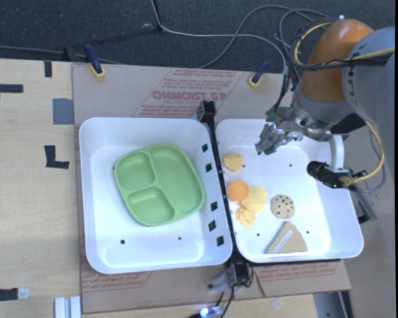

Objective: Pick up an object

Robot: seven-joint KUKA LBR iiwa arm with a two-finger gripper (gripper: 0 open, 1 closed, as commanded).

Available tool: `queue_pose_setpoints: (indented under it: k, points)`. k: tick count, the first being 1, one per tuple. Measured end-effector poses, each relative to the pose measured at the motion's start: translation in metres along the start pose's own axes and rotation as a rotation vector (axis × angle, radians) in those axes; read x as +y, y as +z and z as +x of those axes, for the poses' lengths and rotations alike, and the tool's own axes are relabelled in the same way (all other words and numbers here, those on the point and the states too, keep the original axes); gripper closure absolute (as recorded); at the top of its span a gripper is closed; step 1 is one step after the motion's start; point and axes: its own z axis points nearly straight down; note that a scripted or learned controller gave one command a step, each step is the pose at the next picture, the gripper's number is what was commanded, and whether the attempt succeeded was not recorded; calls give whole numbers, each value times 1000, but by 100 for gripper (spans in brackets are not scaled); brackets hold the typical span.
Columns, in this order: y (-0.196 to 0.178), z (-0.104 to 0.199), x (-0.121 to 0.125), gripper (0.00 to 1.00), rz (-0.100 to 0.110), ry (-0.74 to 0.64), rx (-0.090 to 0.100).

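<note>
Food pieces lie loose in the right bin (331,240), any of which would serve the task: a pale yellow round (233,161) near the bin's left wall, an orange round (237,190) touching a yellow lumpy piece (254,199) below it, a speckled cookie (282,207) just beside those, and a tan wedge (286,239) toward the near edge. The left bin (93,197) carries a green divided tray (159,183). The tool (268,142) hangs over the upper part of the right bin, apart from every piece; it looks dark and small against the white floor, nothing shows between its fingers, and I cannot tell how wide they stand. My judgement is that the approach is in hand and no grasp has been made. The pale yellow round sits nearest and stands alone, so it seems the cleanest target; the orange round and its yellow neighbour touch, and fingers coming down there could push one aside. To do it well, centre the tool over the chosen piece, descend straight, keep clear of the divider (215,171) between the bins, and close only once the fingers straddle it.
</note>
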Motion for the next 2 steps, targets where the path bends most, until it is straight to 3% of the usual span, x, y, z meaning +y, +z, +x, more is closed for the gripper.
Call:
queue_pose_setpoints:
  k: [1,2]
  points:
    - [-53,0,1,100,-2,0,0]
    - [-52,57,17,100,3,-6,0]
